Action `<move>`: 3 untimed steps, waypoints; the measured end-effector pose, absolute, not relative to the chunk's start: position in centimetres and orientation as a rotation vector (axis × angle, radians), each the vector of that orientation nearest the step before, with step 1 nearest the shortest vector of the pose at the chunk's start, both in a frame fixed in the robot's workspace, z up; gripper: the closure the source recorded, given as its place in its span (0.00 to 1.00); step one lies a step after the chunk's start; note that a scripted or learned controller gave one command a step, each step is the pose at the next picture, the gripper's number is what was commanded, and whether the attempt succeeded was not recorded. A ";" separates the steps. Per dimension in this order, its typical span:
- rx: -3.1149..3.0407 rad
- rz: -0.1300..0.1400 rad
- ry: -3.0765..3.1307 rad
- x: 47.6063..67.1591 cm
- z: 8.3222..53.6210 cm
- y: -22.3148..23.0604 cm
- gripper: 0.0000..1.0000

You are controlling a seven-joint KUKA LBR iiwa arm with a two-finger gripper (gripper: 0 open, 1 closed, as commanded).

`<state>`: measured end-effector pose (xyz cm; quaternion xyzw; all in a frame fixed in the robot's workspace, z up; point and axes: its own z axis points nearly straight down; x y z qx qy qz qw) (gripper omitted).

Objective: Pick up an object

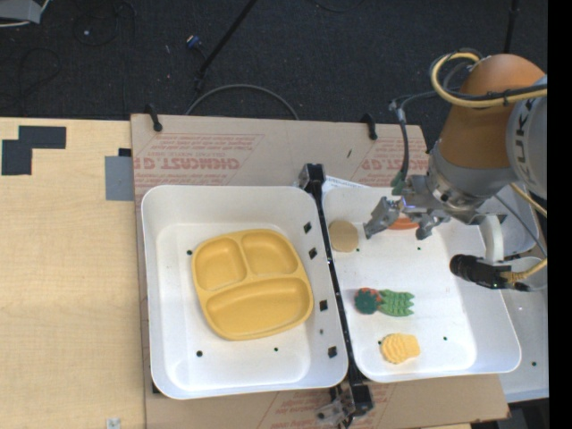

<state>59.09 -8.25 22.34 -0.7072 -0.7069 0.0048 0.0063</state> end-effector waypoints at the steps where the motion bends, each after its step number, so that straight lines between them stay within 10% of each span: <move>1: -2.218 0.004 -2.220 59.3 23.0 -8.3 0.00; 3: -2.216 0.010 -2.215 59.2 12.3 -8.3 0.00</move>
